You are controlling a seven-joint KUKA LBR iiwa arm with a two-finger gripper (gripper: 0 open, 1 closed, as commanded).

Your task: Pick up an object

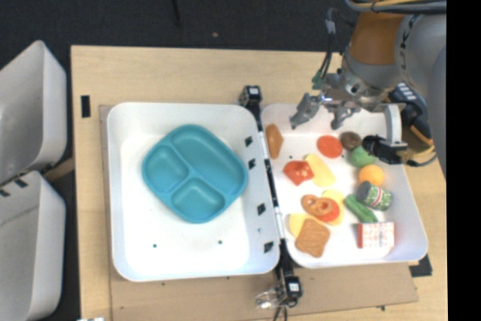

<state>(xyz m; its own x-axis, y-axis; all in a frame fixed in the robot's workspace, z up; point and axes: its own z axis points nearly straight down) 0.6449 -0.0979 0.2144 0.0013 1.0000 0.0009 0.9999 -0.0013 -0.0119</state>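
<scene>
Gripper (325, 110) hangs wide open and holds nothing, above the far end of the right bin (412, 237). Toy food lies below; a red round piece (329, 146) is nearest. I think it is lining up and must drop straight down, then squeeze.

A blue sectioned tray (195, 173) lies tilted in the left white bin (120, 237) on the wooden desk (90, 71). White chairs (26, 109) stand beside the desk's left edge.
</scene>
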